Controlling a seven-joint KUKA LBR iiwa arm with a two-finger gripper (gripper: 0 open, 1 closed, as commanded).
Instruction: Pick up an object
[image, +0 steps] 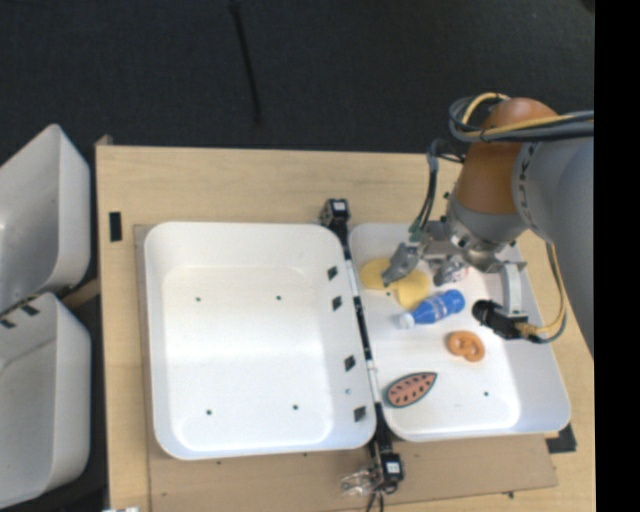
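Note:
My gripper (425, 262) hangs over the upper left part of the right bin (500, 405), its two grey fingers (403, 262) spread apart with nothing seen between them. Just below the fingers lie two yellow pieces (410, 291). A small blue bottle (434, 308) with a white cap rests on its side beside them. Lower right of it sits an orange pretzel-shaped ring (465, 346). A red-brown leaf-shaped object (410, 389) lies near the bin's lower left corner.
The left bin (250, 335) stands beside the right one, with black clips along the divider (356, 320) between them. A black cable fitting (497, 318) hangs from the arm at the right bin's right side. The wooden bench (230, 180) surrounds both bins.

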